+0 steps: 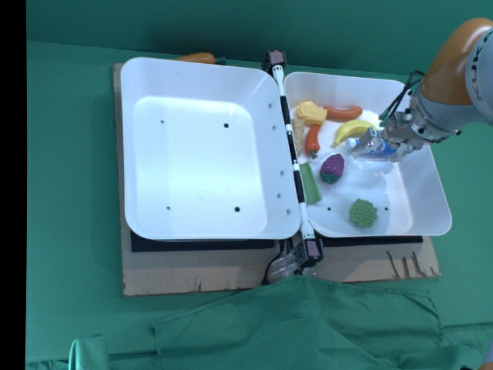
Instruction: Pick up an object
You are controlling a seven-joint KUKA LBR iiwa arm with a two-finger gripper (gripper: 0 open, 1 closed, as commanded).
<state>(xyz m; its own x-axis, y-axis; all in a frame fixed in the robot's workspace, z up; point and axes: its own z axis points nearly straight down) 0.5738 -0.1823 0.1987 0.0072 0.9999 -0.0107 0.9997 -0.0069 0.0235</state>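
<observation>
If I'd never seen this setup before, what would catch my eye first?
Probably the cluster of bright toy foods in the right-hand bin: a yellow banana, a red sausage, a purple bunch of grapes and a knobbly green ball. Next, the grey arm with its orange band, reaching in from the right, its pincer low beside the banana. The left-hand bin looks stark white by contrast.

Bright, even overhead light; glare on left bin (200, 160) floor.
</observation>
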